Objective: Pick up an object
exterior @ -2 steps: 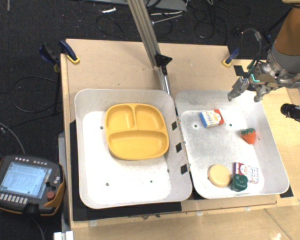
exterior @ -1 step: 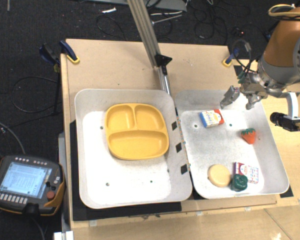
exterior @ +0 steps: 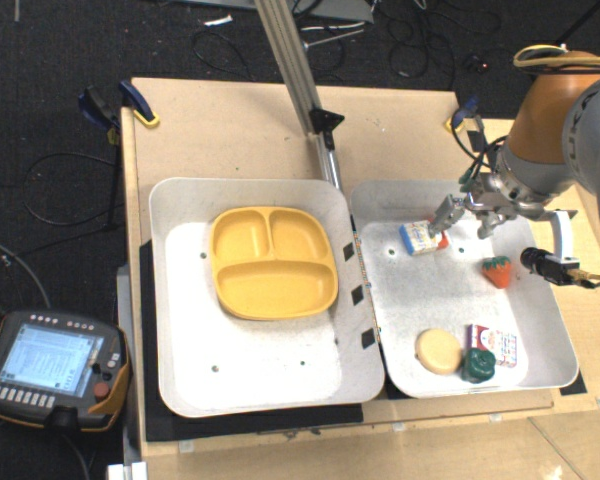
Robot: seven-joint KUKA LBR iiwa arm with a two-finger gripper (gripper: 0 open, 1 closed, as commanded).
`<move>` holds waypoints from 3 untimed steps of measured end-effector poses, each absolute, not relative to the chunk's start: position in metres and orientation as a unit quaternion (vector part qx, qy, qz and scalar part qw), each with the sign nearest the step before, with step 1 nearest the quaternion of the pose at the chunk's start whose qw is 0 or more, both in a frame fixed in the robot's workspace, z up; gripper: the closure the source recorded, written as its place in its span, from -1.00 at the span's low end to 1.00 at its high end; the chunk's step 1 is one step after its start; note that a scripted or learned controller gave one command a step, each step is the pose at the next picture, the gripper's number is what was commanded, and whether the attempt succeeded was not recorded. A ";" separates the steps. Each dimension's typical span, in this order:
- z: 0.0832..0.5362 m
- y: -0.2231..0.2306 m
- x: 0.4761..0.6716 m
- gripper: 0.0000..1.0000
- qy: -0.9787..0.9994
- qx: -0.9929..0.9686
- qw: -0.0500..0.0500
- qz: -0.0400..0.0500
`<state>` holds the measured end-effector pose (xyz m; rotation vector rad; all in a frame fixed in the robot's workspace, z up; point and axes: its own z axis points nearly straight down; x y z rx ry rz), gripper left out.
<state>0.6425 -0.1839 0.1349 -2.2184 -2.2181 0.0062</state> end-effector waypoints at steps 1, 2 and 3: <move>0.099 -0.183 0.645 -1.00 -0.707 -0.707 -0.001 -0.002; 0.113 -0.184 0.647 1.00 -0.708 -0.706 -0.005 -0.003; 0.172 -0.188 0.657 1.00 -0.708 -0.706 -0.003 -0.002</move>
